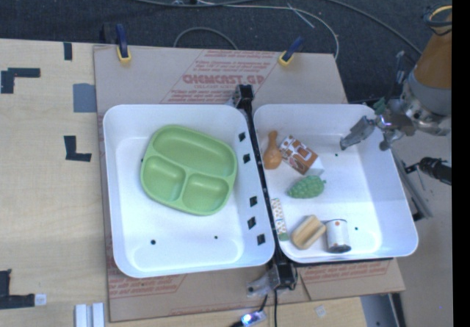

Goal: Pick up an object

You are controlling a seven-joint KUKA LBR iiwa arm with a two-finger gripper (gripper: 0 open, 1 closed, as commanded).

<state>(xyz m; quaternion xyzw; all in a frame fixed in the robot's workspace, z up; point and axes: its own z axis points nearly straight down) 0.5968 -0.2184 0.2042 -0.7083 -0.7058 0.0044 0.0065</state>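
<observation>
- Two white bins sit side by side on the bench: the left bin (125, 245) carries a green divided plate (189, 169), and the right bin (382, 193) carries the small things I can choose from.
- In the right bin I see an orange wooden spoon-like piece (272, 151) against the divider, a brown-and-white box (298, 155) just beside it, a green bumpy toy (307, 187) near the middle, a tan bread-like roll (308, 231) toward the near wall, and a small white can (338, 235) just beside the roll.
- A narrow printed strip (277, 216) lies along the divider, near the roll.
- The hand (371, 134) hovers over the far right part of the right bin, with its two dark fingers spread apart and nothing between them.
- It hangs well apart from every object; the box and the green toy are the nearest to it.
- I judge this to be the approach step: no object is grasped or lifted yet.
- The next move calls for picking a target, bringing the open hand over it and lowering until the fingers straddle it.
- The green toy looks the freest choice, since it stands apart from its neighbours; the roll and can sit close together and near the wall, which could crowd the fingers.
</observation>
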